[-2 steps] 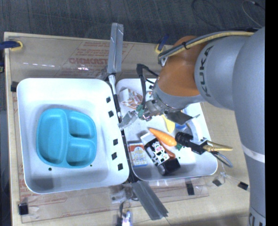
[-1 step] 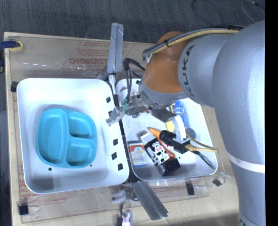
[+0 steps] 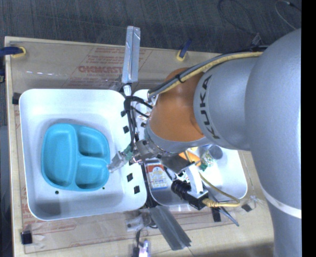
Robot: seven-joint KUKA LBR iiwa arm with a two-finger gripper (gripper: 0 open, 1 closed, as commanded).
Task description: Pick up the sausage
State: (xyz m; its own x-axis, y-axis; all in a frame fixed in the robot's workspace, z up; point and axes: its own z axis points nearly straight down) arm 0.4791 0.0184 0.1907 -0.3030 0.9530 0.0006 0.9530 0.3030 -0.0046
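The gripper [image 3: 118, 161] hangs low over the right side of the left bin [image 3: 32, 116], its tip at the right rim of a blue divided tray [image 3: 75, 155]. Nothing is visible in the gripper. The grey arm and its orange band cover most of the right bin [image 3: 237, 183]. A small orange piece [image 3: 192, 155] peeks out from under the wrist there; I cannot tell what it is.
In the right bin, a red-and-white packet [image 3: 156, 176] lies near the divider, and a small clear bottle with a green label [image 3: 209, 157] lies beside the orange piece. The blue tray fills the middle of the left bin, with white floor around it.
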